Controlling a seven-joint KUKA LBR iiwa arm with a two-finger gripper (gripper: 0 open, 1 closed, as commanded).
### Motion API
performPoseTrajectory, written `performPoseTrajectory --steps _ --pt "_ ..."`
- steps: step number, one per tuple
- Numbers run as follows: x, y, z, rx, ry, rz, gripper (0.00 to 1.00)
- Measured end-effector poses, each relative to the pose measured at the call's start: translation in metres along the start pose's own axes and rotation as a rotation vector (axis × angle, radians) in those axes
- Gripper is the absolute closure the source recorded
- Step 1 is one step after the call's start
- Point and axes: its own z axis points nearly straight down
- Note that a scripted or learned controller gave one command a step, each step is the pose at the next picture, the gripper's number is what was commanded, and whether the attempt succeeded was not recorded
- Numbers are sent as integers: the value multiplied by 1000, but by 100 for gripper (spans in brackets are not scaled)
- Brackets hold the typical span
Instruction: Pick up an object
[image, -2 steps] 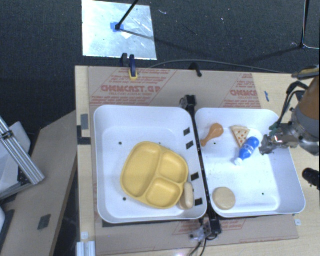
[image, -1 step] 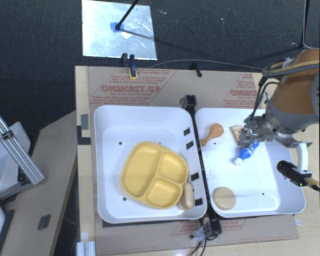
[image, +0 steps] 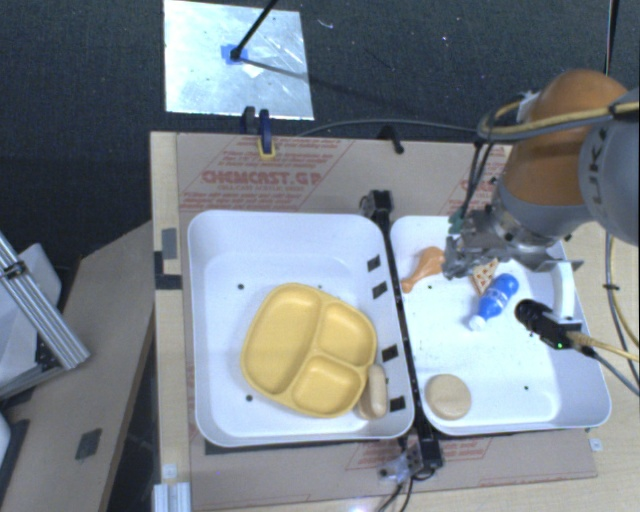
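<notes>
My gripper (image: 461, 258) hangs low over the back of the right bin (image: 520, 400), between an orange-tan drumstick (image: 424, 268) on its left and a brown waffle-patterned piece (image: 486, 273) just to its right. A small blue bottle with a white cap (image: 494, 300) lies tilted right in front of the waffle piece. A round tan bun (image: 448, 395) rests near the bin's front left corner. The arm's bulk hides the back right of this bin.
In the left bin (image: 215, 300) lies a yellow divided plate (image: 308, 349), with a pale oblong roll (image: 374, 391) beside its front right corner. A black clip strip (image: 392, 300) runs along the wall between the bins. Bare floor shows in the right bin's front right.
</notes>
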Motion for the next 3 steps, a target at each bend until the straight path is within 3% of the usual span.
performPoseTrajectory --steps 3 --pt "137 49 4 1 1 1 100"
